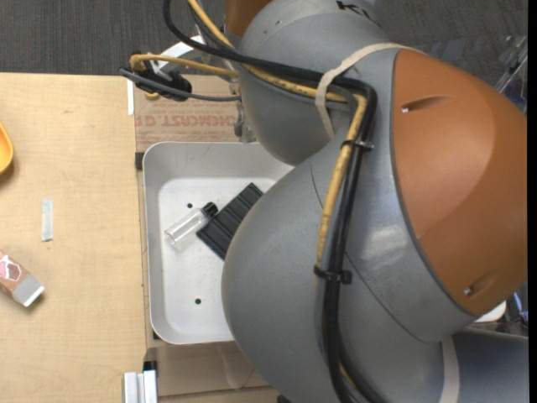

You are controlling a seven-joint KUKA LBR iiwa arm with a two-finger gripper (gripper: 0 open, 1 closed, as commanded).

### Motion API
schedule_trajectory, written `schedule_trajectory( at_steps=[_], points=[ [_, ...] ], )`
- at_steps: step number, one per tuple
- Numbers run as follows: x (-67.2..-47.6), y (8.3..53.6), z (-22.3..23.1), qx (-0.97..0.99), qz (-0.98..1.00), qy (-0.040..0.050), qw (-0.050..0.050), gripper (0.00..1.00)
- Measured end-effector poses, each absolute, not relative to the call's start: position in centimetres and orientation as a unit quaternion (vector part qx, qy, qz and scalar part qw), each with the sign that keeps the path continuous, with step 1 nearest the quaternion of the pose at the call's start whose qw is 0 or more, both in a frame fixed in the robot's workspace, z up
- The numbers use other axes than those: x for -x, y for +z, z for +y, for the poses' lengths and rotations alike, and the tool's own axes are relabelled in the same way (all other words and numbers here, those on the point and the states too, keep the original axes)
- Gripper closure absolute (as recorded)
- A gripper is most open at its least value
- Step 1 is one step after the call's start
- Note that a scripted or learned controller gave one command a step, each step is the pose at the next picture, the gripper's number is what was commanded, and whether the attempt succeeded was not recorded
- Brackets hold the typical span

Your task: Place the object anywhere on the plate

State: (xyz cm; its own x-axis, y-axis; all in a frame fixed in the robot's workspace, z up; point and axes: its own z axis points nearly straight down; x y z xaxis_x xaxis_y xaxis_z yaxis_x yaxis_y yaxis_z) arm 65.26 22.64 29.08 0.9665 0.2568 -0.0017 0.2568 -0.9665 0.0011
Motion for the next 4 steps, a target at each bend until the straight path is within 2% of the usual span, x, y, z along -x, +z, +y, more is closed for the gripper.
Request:
schedule_trajectory(
  at_steps=[1, 2, 3, 4],
  points=[
    [-60.0, 31.5, 22.8, -0.960, 0.281, -0.0028, 0.002, 1.00],
    [-65.1, 34.1, 22.7, -0.988, 0.153, -0.0007, 0.001, 1.00],
    [-64.4, 36.2, 22.8, -0.950, 0.311, -0.0025, 0.002, 1.00],
    [-64.2, 36.3, 20.1, -0.920, 0.393, -0.0033, 0.001, 1.00]
  ],
)
